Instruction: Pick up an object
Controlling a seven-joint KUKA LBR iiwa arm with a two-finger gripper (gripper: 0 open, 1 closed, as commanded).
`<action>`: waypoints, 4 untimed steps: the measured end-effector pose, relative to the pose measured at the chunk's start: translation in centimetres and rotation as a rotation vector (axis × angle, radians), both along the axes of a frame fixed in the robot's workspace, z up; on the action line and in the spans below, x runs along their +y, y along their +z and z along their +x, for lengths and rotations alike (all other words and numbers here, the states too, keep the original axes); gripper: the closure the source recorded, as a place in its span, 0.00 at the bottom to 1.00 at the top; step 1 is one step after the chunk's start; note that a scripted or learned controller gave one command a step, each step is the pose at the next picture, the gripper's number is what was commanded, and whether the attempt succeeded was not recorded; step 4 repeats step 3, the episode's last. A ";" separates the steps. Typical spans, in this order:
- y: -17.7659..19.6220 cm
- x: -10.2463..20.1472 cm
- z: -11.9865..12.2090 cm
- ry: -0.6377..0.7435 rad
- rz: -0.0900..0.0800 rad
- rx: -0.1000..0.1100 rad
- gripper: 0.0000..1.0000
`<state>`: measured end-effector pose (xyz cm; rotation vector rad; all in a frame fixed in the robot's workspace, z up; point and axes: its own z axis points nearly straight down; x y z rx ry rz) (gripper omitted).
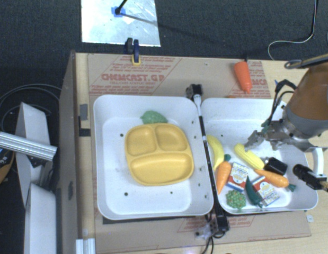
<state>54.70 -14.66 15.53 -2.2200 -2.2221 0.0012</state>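
Observation:
The right bin (227, 110) holds several toy foods: a yellow banana (215, 150), a carrot (222, 176), a yellow corn cob (249, 156), a second carrot (273, 178), a green broccoli piece (236, 199), a dark green vegetable (253, 192) and small printed packets (238, 173). My gripper (284, 155) hangs low over the right side of this bin, just above the corn cob and the second carrot. Nothing shows as lifted off the pile.
In the left bin (113, 194) lies a yellow divided plate (158, 154) with a green leafy toy (153, 117) behind it. An orange carrot-like toy (242, 75) rests on the cardboard behind the right bin. A black divider (204, 142) runs between the bins.

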 end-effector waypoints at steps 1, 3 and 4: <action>-7.1 0.4 -1.9 0.000 0.000 -0.003 0.00; 3.0 7.6 -1.7 0.003 0.001 -0.005 1.00; 3.0 7.6 -1.7 0.003 0.001 -0.005 1.00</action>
